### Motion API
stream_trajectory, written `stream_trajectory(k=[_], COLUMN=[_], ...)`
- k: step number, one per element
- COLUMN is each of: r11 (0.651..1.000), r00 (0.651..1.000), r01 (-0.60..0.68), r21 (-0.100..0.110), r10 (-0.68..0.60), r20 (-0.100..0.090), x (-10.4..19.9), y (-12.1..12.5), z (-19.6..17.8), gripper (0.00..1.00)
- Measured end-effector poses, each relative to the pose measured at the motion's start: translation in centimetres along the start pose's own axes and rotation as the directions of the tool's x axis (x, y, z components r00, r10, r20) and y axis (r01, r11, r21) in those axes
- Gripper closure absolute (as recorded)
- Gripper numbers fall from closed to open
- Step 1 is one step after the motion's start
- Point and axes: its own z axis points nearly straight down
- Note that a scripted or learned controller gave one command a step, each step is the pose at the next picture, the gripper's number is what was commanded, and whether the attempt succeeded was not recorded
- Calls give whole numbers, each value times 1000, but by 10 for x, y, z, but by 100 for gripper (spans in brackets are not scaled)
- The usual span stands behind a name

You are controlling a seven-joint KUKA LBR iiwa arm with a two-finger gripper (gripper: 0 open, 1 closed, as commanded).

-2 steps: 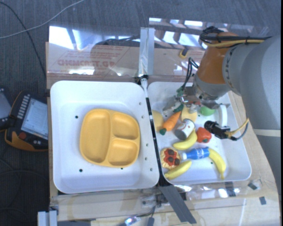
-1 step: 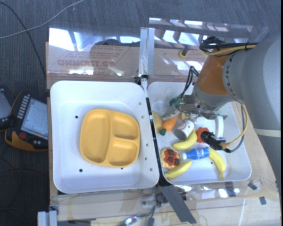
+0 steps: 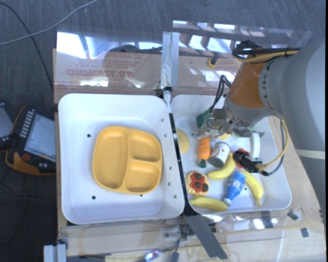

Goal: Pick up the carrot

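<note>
Hovering just above the carrot [image 3: 204,147], beside the white cup [image 3: 221,154]: tool [image 3: 217,125], likely lined up for descent; grip state impossible to tell.

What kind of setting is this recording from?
Likely a robotics lab: a robot arm over two white bins of toy food such as a carrot, cables on carpet, a teach pendant alongside.

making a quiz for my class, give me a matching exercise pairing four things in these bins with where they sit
Things:
1. yellow plastic divided tray
2. small orange toy carrot
3. blue plastic bottle
4. round toy pizza slice

Places:
A. right bin, below the end effector
B. right bin, between two bananas
C. left bin, centre
D. right bin, near the divider, lower part

Pairs: 1-C, 2-A, 3-B, 4-D
</note>
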Motion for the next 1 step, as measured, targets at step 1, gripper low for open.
stream_trajectory(k=[1], r11=[1000], r00=[1000], r01=[-1], r21=[16], r10=[0], r20=[6], x=[66], y=[-3], z=[-83], gripper=[100])
